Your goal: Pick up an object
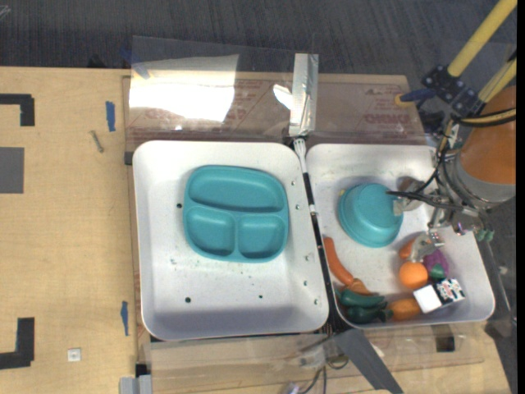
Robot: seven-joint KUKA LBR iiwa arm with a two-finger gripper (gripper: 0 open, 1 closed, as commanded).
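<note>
The right bin holds several small objects. An overturned teal bowl lies near its middle. Along the left wall is a long orange carrot-like piece, with a dark green item below it. An orange ball, a purple piece, a white block with black marks and a small orange piece cluster at the front right. My gripper hangs low just right of the bowl and right above the orange ball, with cables around it.
A teal divided plate lies in the left bin. The arm's orange band and wrist cover the right bin's far right side. A clear plastic sheet lies behind the bins. Yellow rods cross the top right.
</note>
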